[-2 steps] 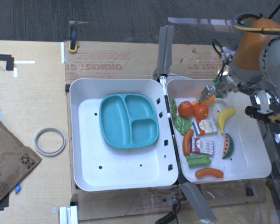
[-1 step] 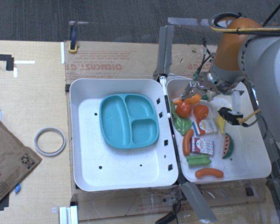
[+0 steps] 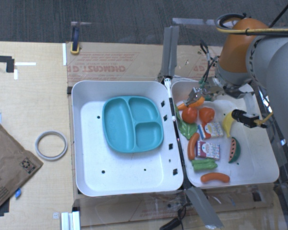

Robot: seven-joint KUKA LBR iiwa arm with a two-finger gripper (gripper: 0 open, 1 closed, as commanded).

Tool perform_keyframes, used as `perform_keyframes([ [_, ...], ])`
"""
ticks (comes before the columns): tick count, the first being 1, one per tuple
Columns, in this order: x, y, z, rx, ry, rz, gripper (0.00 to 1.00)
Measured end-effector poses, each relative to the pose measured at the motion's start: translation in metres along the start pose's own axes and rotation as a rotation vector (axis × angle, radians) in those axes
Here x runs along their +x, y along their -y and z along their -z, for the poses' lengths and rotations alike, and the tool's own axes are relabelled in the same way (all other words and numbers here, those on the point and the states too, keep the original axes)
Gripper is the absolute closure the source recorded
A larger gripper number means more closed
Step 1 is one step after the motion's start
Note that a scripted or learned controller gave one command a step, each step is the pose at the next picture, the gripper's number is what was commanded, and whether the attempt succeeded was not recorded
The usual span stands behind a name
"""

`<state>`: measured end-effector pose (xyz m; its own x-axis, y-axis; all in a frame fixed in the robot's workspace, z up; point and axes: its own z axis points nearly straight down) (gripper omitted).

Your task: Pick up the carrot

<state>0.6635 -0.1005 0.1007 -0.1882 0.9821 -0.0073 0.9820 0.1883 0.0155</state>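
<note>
— What lies nearest in the right bin (image 3: pixel 256 164)?

— An orange sausage (image 3: pixel 214 177) at the lower edge, then a small carton (image 3: pixel 207 150), then two tomatoes (image 3: pixel 189 114).

— And the carrot?

— Beyond those, at the bin's upper left: the carrot (image 3: pixel 190 103), slanted, just below my gripper (image 3: pixel 201 94). Whether my gripper is apart or together I cannot tell from here.

— How will it handle?

— Likely a light, stiff, smooth plastic toy. I'd take it across the thick middle, because the taper may slip.

teal divided plate (image 3: pixel 132 123) in left bin (image 3: pixel 81 143) | tape ring (image 3: pixel 51 144) on bench | watermelon slice (image 3: pixel 234 150) in right bin (image 3: pixel 263 169)
</note>
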Motion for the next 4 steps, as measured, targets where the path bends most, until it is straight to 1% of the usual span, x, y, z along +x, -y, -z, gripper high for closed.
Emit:
perform_keyframes([
  [2, 0.000, 0.000, 0.000, 0.000, 0.000, 0.000, 0.00],
  [3, 0.024, -0.002, 0.092, 0.014, -0.006, -0.006, 0.00],
  [4, 0.024, -0.002, 0.091, 0.015, -0.006, -0.007, 0.00],
])
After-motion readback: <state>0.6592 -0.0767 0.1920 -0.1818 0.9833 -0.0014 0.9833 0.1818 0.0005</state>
